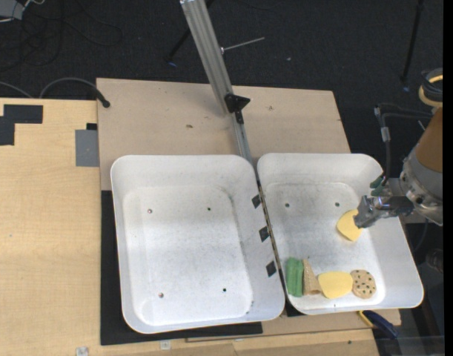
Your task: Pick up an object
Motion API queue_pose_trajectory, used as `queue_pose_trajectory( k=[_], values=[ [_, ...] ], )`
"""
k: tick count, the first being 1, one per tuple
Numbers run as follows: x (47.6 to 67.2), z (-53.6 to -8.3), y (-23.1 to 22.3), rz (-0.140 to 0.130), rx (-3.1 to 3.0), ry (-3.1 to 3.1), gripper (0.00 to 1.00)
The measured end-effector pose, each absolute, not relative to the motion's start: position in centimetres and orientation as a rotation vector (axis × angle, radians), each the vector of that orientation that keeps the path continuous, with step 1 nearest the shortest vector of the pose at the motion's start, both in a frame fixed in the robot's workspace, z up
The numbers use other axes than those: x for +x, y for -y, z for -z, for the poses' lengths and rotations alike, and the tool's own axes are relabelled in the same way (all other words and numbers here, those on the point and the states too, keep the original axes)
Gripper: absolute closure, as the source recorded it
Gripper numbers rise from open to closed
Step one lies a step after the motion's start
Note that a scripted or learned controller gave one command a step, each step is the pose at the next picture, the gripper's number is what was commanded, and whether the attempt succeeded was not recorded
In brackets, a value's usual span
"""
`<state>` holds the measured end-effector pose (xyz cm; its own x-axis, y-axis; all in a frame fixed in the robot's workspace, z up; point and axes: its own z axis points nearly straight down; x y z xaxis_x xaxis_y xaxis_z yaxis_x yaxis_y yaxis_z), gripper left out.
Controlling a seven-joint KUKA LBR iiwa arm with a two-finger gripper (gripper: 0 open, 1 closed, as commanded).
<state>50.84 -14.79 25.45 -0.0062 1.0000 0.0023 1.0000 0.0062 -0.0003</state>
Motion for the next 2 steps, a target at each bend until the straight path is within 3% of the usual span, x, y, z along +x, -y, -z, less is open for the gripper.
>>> queue_pose_trajectory(
  k=[2],
  values=[
    [53.2, -24.1, 4.0, -0.001, -2.212, 2.225, 1.0]
  ],
)
